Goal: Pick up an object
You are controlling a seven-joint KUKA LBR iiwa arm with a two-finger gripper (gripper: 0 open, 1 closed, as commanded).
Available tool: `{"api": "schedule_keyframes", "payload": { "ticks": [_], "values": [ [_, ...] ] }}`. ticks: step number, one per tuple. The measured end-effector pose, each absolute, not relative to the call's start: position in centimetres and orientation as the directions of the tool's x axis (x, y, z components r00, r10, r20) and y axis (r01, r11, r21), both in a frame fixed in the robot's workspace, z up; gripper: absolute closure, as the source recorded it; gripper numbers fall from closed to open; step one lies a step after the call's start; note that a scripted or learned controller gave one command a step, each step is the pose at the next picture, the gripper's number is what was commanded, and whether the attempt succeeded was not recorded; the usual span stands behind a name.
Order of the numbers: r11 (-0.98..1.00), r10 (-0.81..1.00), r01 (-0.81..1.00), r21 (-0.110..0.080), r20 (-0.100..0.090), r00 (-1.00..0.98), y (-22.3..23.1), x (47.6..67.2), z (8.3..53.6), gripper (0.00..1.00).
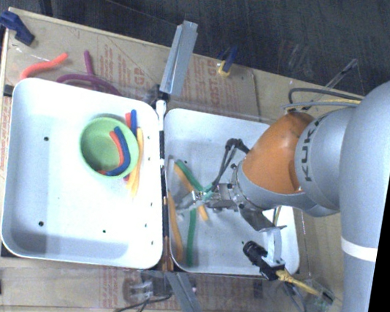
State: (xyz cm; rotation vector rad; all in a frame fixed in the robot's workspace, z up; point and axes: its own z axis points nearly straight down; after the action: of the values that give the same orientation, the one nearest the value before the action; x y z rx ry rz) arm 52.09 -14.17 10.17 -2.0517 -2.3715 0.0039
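A grey KUKA arm [342, 161] with an orange band reaches in from the right and hangs low over the right bin [185, 124], its end effector [206, 198] down among a loose scatter of thin sticks near the bin's left wall. The pieces there are slender and straight: a green stick [189, 241] lies lengthwise toward the near edge, an orange-brown stick [173, 231] runs close along the left wall, and shorter green and orange bits cross one another just under the tool. Whether the end effector's grip is wide or closed, and whether any stick is caught in it, cannot be told — the metal parts and the sticks overlap in a small blurred knot.

The right bin's far-left corner and its middle floor lie bare; the near-right corner is crowded by a black fitting [256, 254] and cabling. The left bin [41, 192] is mostly bare white floor, with a green bowl [108, 146] in its far-right part — red, blue and yellow curved pieces sit on and beside the bowl's right rim. The two bins meet edge to edge down the middle of the bench [265, 89].

The arm's bulk hides the right bin's right wall and far-right corner, and the arm itself is cut off at the frame's right.
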Motion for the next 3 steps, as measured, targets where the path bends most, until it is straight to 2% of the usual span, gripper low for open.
{"api": "schedule_keyframes", "payload": {
  "ticks": [1,2,3],
  "values": [
    [0.151,0.989,0.989,-0.008,0.001,-0.151,-14.2,52.1,11.1,1.0],
    [-0.115,0.993,0.993,-0.002,0.001,0.115,-7.9,57.9,19.5,1.0],
    [-0.116,0.993,0.993,-0.003,0.001,0.116,-7.9,57.9,19.5,0.0]
  ]
}}
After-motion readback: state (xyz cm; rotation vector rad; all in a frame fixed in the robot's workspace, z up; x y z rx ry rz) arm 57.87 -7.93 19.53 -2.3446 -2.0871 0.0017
